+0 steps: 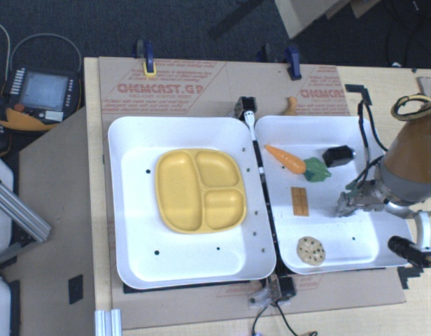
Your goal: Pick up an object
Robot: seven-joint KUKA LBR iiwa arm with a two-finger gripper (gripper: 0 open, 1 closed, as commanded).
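Four objects lie loose in the right bin (362, 254): carrot (285, 159), black piece (338, 155), brown block (299, 201), cookie (311, 250). We see the gripper (350, 205) low beside the block, holding nothing; the pick remains.

The right bin (320, 128) holds four loose things on its white floor. A toy carrot (286, 159) lies near the bin's far left part, orange body slanting with its tip toward the far left corner and its green leafy top (317, 169) toward the near right. Just beside that green top, on its far right, sits a small black block (338, 155), close to or touching it. Nearer the camera, around the bin's middle, a flat brown rectangular piece (299, 201) lies lengthwise, well apart from the carrot. Near the bin's front left edge rests a round, pale, speckled cookie (311, 250), lying flat
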